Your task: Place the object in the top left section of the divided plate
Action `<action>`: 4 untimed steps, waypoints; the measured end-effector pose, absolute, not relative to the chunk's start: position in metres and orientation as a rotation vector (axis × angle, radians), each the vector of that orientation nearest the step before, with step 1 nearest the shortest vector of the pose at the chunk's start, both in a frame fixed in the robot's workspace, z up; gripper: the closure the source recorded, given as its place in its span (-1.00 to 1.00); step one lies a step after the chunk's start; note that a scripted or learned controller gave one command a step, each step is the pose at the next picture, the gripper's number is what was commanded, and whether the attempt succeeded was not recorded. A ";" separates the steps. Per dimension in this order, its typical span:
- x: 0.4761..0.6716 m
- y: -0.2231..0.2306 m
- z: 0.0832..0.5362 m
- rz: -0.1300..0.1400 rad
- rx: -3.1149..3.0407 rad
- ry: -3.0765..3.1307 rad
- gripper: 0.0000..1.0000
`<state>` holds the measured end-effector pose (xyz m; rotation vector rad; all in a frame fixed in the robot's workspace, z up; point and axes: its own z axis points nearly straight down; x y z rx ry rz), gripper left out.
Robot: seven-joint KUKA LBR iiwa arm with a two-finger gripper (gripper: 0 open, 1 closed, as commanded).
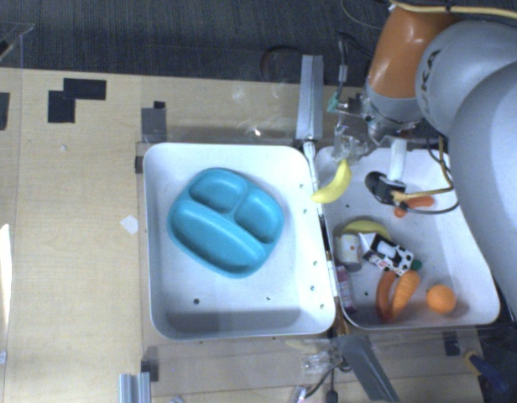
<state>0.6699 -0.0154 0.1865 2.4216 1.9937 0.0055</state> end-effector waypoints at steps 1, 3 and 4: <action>0.645 0.062 0.185 0.005 2.350 2.083 1.00; 0.669 0.134 0.160 0.004 2.476 1.932 1.00; 0.633 0.179 0.197 0.007 2.419 2.003 1.00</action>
